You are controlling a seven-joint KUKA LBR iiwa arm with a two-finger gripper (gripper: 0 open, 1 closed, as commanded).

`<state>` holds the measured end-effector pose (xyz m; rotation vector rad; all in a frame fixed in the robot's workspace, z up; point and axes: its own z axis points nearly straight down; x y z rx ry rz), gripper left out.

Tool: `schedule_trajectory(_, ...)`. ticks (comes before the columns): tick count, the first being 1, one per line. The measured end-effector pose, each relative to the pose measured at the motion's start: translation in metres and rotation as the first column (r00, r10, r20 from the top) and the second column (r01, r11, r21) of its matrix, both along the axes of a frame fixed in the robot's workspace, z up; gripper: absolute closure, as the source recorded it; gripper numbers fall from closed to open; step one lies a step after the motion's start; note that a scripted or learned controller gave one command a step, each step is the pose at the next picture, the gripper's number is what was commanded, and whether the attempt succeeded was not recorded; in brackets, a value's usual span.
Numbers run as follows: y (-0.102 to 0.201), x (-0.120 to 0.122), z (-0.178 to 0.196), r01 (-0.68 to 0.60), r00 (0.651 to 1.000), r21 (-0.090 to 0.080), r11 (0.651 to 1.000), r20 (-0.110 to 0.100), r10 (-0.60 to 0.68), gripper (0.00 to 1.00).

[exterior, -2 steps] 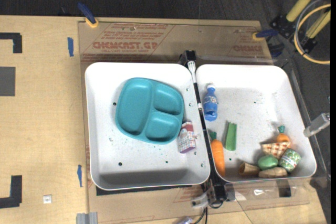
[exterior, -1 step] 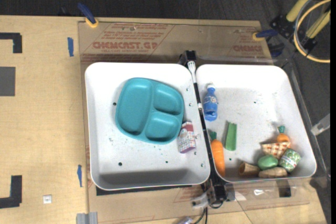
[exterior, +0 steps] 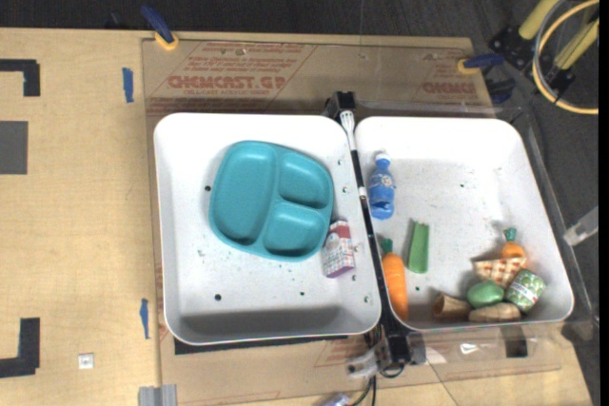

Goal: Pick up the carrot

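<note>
The carrot [exterior: 394, 280], orange with a small green top, lies lengthwise along the left wall of the right bin [exterior: 538, 195], near the bin's front. A green stick-shaped piece [exterior: 417, 246] lies just to its right, apart from it.
A blue bottle [exterior: 382, 187] lies in the right bin near the divider. A pile of toy foods [exterior: 500, 282] fills that bin's front right corner. The left bin [exterior: 181, 233] holds a teal divided plate [exterior: 271, 199] and a small bottle [exterior: 337, 249].
</note>
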<state>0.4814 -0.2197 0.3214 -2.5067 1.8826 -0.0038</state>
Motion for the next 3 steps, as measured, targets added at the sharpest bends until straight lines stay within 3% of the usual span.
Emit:
schedule_trajectory(1, 0.0075, 0.0001, -0.0011, -0.352, 0.936, -0.002, 0.936, 0.001, 0.352, 0.00)
schedule_trajectory(2, 0.0057, -0.0002, -0.0038, -0.532, 0.847, -0.003, 0.847, 0.000, 0.532, 0.00)
schedule_trajectory(3, 0.0083, 0.0023, 0.0062, -0.534, 0.846, -0.002, 0.846, 0.007, 0.534, 1.00)
